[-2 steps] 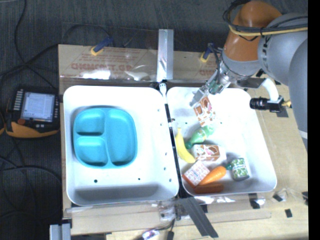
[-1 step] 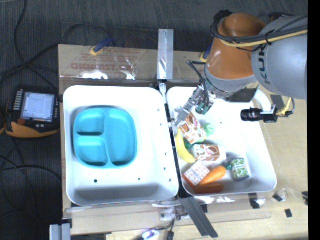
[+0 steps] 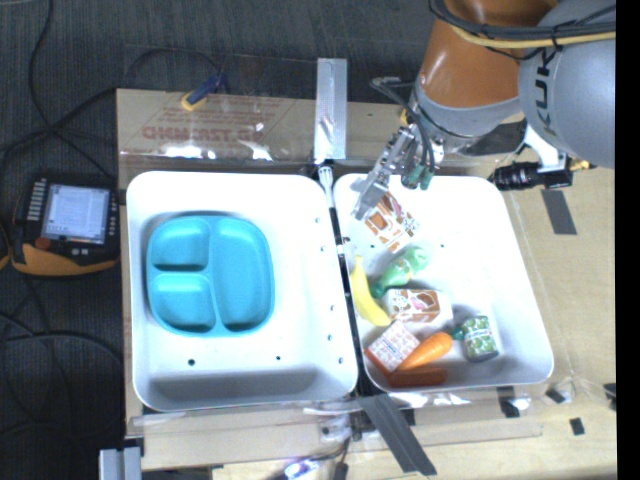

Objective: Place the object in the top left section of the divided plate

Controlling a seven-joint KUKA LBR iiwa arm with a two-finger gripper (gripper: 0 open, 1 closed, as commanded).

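1. Snack packet [image 3: 388, 220], white with an orange-brown pattern, is my best guess at the task's object. It sits tilted in the upper left part of the right bin [image 3: 520, 268], directly under the gripper [image 3: 385, 180].

2. The gripper's metal fingers reach down to the packet's top edge. At this slant I cannot tell whether they are closed on it or merely touching it, nor how wide they stand.

3. The divided plate [image 3: 210, 273] is turquoise and lies in the left bin [image 3: 150, 368], well apart from the packet. Its top left section [image 3: 180, 248] has nothing in it.

4. Other items crowd the lower half of the right bin: a banana [image 3: 365, 296], a green toy [image 3: 403, 266], a small box [image 3: 415, 305], a carrot [image 3: 430, 348] and a green-lidded jar [image 3: 479, 337].

5. What could go wrong from here:
   - A thin, tilted packet caught only by its edge could slip out during the lift.
   - The carry must cross the raised rims where the two bins meet; a low path could knock the packet loose there.
   - The plate's sections are shallow with low ridges, so a release slightly off centre could leave the packet straddling a divider or sliding into the neighbouring section.
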